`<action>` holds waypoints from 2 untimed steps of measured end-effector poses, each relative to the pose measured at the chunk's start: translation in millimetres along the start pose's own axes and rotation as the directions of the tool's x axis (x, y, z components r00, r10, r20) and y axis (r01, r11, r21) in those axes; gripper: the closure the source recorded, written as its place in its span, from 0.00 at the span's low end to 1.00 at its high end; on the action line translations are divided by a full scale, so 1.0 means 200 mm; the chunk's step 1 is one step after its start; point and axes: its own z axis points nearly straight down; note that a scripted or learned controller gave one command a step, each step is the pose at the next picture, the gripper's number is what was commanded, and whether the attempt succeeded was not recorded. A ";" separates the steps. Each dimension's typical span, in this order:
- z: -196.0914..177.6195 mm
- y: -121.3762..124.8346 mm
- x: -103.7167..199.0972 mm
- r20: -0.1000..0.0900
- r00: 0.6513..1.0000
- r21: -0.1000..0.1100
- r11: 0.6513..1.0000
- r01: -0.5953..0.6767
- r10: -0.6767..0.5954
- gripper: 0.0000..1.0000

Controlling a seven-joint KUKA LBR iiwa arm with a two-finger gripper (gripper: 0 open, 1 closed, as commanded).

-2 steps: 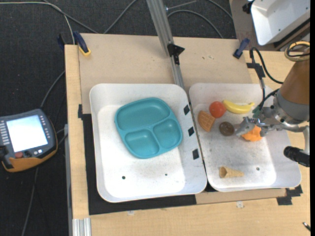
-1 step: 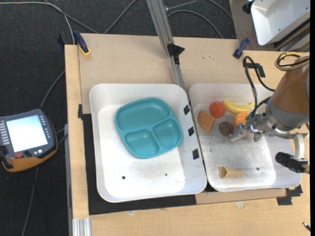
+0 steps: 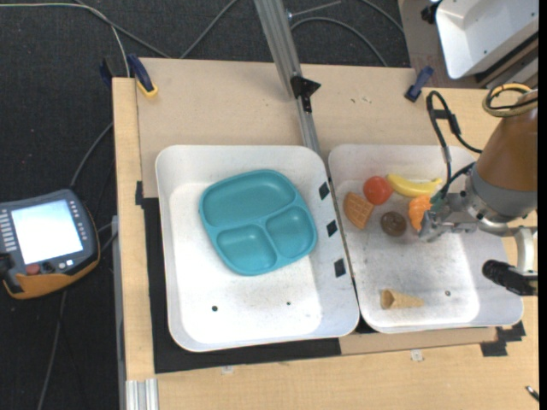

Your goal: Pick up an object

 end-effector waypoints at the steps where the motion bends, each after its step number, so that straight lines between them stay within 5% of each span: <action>1: -0.32 0.02 -0.01 0.003 1.000 -0.005 1.000 0.001 -0.001 1.00; 2: -0.40 0.02 -0.01 0.002 1.000 -0.003 1.000 0.001 -0.001 1.00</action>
